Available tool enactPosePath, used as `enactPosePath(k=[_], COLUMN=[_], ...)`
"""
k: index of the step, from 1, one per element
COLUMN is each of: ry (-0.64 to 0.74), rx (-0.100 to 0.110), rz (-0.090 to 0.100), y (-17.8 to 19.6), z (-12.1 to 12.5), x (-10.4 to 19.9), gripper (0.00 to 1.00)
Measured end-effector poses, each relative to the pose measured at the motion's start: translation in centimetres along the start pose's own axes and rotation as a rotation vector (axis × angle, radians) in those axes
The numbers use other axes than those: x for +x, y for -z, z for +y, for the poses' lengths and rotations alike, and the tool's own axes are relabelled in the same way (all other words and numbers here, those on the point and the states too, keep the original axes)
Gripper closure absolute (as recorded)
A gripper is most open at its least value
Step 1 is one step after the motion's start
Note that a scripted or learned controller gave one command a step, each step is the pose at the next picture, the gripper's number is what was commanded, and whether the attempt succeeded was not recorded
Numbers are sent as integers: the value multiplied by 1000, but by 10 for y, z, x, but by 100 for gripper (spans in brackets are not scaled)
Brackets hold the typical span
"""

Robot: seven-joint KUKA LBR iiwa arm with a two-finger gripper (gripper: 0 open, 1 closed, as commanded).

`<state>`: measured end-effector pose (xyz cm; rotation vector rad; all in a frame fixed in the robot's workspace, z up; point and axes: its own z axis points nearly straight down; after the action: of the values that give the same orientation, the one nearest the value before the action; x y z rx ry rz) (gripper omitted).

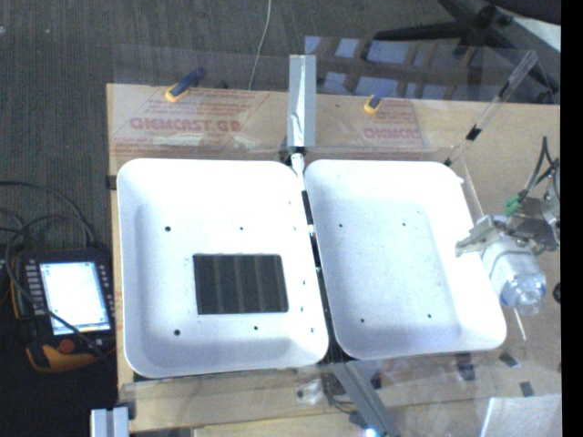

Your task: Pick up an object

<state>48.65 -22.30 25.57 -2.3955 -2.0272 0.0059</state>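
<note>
The only loose thing in the bins is a dark ribbed rectangle. It lies flat on the floor of the left bin, a little toward the near wall and roughly midway between that bin's side walls, its long edges running parallel to the near rim. 4 lengthwise strips show on its top face.

The gripper is far over on the other side, just past the right rim of the right bin, above the worktop rather than over either bin. Its outline is pale and blurred there, and whether it stands spread or pressed together cannot be told. A clear, rounded part sits just beside it on the near side; what it is cannot be made out.

So the rectangle and the gripper are well apart, with the whole width of the right bin and the seam between the 2 bins lying between them.

At the far edge, 2 yellow clamps grip the worktop, and a grey upright post stands behind the seam. A handheld control unit with a lit screen rests on the floor to the left.
</note>
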Motion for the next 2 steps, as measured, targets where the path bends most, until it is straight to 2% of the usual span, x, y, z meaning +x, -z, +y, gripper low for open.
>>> enactPosePath(k=[1,2], ry=[99,253], rx=[-2,-4], rz=[0,8], y=[72,-139], z=[10,20], x=[31,39], gripper=[0,0])
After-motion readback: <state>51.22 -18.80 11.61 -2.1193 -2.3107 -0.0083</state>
